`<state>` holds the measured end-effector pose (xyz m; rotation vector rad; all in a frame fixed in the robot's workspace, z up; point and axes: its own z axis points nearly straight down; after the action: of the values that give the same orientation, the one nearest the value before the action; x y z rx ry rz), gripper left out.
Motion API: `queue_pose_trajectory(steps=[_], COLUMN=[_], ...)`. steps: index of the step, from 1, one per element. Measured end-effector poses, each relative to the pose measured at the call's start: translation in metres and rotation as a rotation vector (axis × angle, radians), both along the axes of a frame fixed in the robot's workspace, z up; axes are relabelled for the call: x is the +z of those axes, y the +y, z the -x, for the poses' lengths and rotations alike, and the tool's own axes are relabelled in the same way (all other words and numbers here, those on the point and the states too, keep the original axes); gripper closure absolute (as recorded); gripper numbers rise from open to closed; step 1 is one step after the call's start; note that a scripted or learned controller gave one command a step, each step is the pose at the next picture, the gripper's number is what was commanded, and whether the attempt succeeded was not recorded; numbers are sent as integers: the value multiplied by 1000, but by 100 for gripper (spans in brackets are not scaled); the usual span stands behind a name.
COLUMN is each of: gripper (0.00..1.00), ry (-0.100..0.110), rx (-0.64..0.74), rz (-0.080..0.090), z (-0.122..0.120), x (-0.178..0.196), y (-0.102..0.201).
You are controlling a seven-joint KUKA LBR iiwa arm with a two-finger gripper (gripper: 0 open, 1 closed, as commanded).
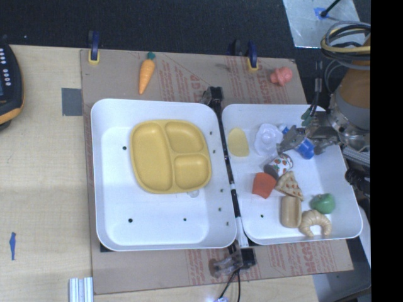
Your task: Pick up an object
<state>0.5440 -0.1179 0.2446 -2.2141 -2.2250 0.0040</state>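
Note:
My gripper (pixel 305 142) hangs low over the upper right part of the right bin (pixel 334 168), fingers spread open. A small blue object (pixel 306 149) lies between them on the bin floor; I cannot tell whether they touch it. Left of the gripper sit a clear crumpled plastic piece (pixel 267 137) and a pale yellow piece (pixel 238 142). Below are a spotted brown-and-white toy (pixel 281 164), a red block (pixel 264 185), a waffle-like wedge (pixel 290 184), a tan cylinder (pixel 289 211), a croissant (pixel 315 223) and a green object (pixel 323 202).
The left bin (pixel 113 219) holds a yellow divided plate (pixel 170 155). On the cardboard behind the bins lie a toy carrot (pixel 146 73) and a pink object (pixel 282 75). Clamps hold the cardboard's far edge. A handheld device (pixel 7 83) sits at the far left.

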Motion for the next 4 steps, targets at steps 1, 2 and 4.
queue_pose_trajectory(steps=[1,2,4], gripper=[0,0,0], ry=[6,7,-1], rx=[0,-3,-2], rz=[0,-2,2], z=[-3,61,17], x=[-160,-154,-154], y=[-8,-10,-26])
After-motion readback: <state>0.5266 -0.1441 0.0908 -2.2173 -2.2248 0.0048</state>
